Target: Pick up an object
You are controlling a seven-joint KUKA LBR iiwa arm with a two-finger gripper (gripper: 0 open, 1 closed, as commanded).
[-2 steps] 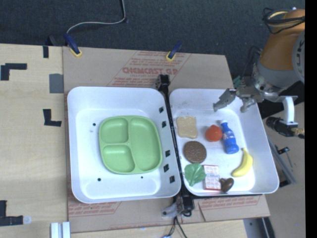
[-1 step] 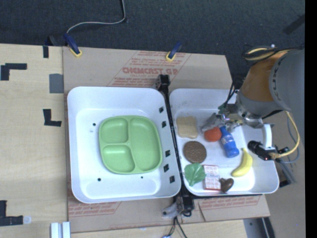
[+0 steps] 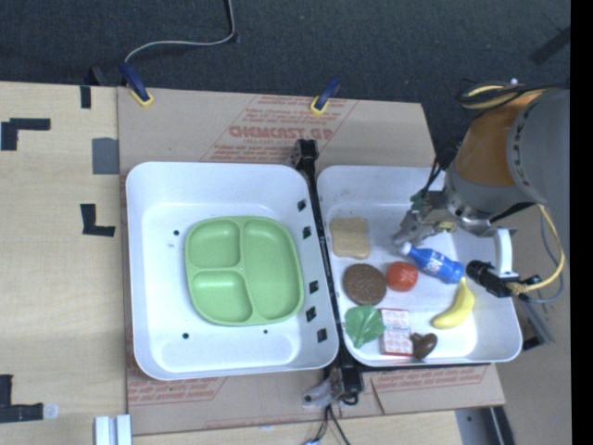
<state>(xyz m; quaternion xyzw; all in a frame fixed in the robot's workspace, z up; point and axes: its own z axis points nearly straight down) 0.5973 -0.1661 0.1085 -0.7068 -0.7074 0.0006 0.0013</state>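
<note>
My gripper (image 3: 414, 233) hangs low in the right bin (image 3: 482, 346), just over the white-capped end of a blue bottle (image 3: 437, 265) that lies on its side. A red tomato (image 3: 401, 275) sits just left of the bottle. A brown round patty (image 3: 365, 284) and a tan bread slice (image 3: 350, 236) lie further left. A yellow banana (image 3: 455, 308) rests below the bottle. Along the front wall are a green leaf (image 3: 363, 324), a red and white packet (image 3: 396, 332) and a small brown piece (image 3: 423, 345).
The left bin (image 3: 148, 248) holds a green divided plate (image 3: 245, 271). A black divider (image 3: 315, 239) runs between the bins. The grey and orange arm (image 3: 505, 151) covers the right bin's far right corner. Cardboard lies under both bins.
</note>
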